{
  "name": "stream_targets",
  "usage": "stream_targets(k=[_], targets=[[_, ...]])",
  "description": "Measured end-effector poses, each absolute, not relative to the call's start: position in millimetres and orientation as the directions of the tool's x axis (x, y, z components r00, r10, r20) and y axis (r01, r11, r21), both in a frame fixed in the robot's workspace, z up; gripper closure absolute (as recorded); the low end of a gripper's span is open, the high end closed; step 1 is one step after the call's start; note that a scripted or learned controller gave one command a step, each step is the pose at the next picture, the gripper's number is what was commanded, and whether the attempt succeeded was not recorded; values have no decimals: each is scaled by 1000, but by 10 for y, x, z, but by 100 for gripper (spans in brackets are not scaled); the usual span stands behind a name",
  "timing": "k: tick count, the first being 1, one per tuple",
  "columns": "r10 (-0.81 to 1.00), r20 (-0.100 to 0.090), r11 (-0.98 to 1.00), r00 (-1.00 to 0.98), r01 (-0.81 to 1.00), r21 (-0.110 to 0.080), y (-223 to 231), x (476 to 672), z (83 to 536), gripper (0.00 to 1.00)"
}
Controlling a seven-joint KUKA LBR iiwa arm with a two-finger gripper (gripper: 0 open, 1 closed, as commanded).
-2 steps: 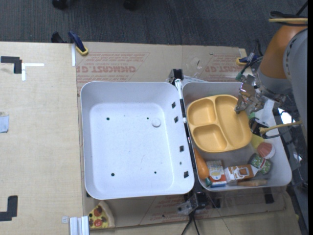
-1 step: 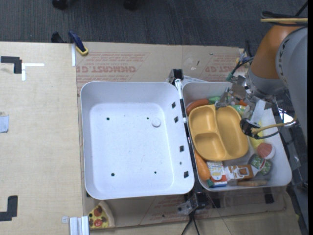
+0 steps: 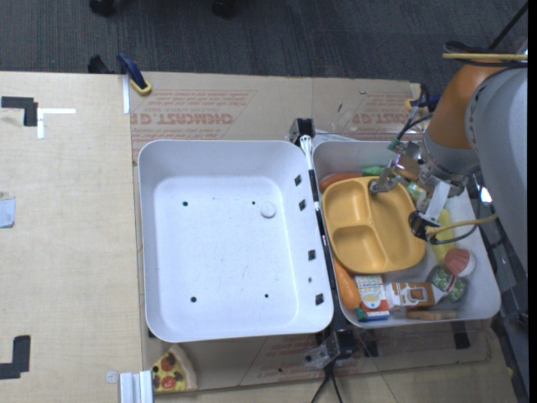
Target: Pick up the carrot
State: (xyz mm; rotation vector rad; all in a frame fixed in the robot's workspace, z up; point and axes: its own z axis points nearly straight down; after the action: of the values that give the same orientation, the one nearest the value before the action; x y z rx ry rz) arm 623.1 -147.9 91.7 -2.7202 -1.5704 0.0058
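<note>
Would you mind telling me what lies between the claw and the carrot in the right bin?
In the camera view, the yellow divided tray fills the stretch between the claw and the carrot, which lies along the bin's left wall.

Left bin [image 3: 222,233] is showing smooth white plastic w/ a soft sheen; right bin [image 3: 480,300] looking like the same stuff. Yellow divided tray [image 3: 373,225] is reading as matt-ish moulded plastic. Carrot [image 3: 346,287] is looking like smooth orange plastic, slightly glossy. Juice carton [image 3: 396,295] is showing printed card. Bench top [image 3: 63,250] is looking like pale matt wood; cardboard sheet [image 3: 252,112] under bins is dull, printed brown. Arm [image 3: 495,133] is gleaming, smooth grey casing, orange band [image 3: 457,103] satiny. Floor's looking like dark rough carpet [image 3: 277,23].
</note>
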Motion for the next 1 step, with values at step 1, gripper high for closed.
stream_targets(k=[1], targets=[[865, -26, -501, 501, 866, 4, -1594, 6202, 1022, 100]])
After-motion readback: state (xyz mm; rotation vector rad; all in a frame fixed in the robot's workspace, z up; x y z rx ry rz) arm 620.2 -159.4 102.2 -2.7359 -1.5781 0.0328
